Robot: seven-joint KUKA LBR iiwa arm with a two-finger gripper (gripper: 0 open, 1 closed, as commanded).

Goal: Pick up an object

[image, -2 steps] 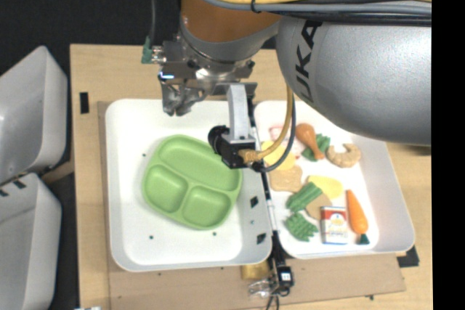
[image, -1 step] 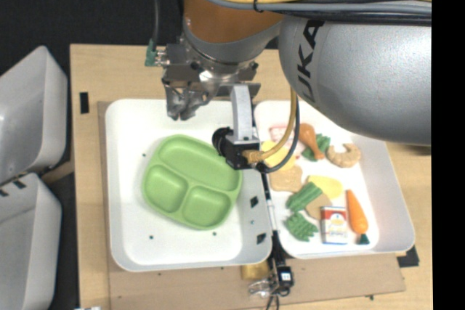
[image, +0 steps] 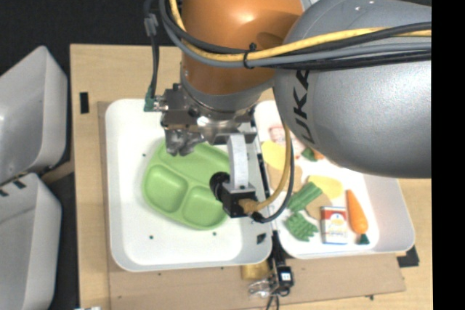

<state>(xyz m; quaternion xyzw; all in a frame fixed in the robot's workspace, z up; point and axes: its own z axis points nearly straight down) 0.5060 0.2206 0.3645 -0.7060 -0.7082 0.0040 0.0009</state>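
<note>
Orange band (image: 232, 3) and grey arm (image: 363, 83) block a big part of the view. They hide the far halves of both bins and most of the gripper body. Gripper (image: 179, 141) shows as a metal cluster under the band, low over the left bin (image: 123, 229). Cannot tell whether it is open or closed; its tip is lost against the metal and shadow. Nothing is visibly held.

Green divided tray (image: 174, 189) lies in the left bin, tilted toward the centre, with its compartments facing up. The tray's far-left rim sits right under the gripper tip. Whether they touch or are just close is unclear. The right edge of the tray is covered by robot hardware.

The right bin (image: 392, 229) is partly hidden by the arm. In it:
- A carrot (image: 354, 210) lies near the front right.
- A small red-and-white box (image: 333, 223) sits just left of the carrot.
- A green pod (image: 304, 196) and a green ridged piece (image: 299, 226) lie left of the box.
- One yellow piece (image: 327, 186) is behind the box. Another yellow piece (image: 275, 154) is further back, half covered by cable and arm.
- Something pinkish near the arm's edge is too obscured to identify.

All of these are well apart from the gripper. The wooden bench (image: 91, 69) shows around the bins.
</note>
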